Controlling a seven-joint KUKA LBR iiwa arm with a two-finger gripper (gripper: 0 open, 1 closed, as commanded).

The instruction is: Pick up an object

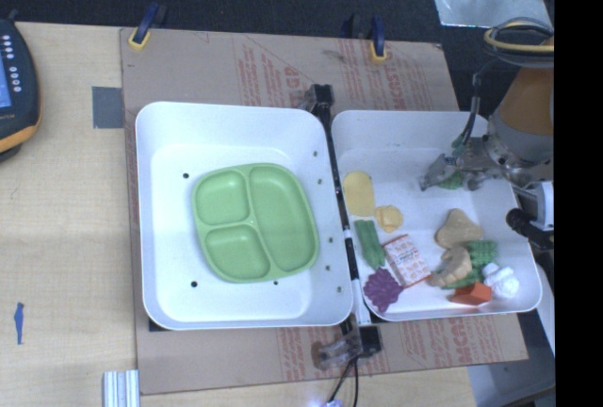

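- my gripper (443, 175) hangs low over the back of the right bin (396, 124), on bare white floor, well apart from the toys.
- whether my fingers are spread or closed, i cannot tell from here; i see nothing between them, so i judge the pick not yet made.
- left to do, as i reckon: move toward the pile, close on one item, lift.
- things to pick, all in the right bin: one yellow piece (358, 193), one green strip (369, 242), one purple grape bunch (382, 285), one red-and-white packet (406, 259), one tan lump (458, 228).
- the front right corner is a clutter i cannot count.
- two bins; the left bin (160, 207) holds one green divided plate (254, 221).
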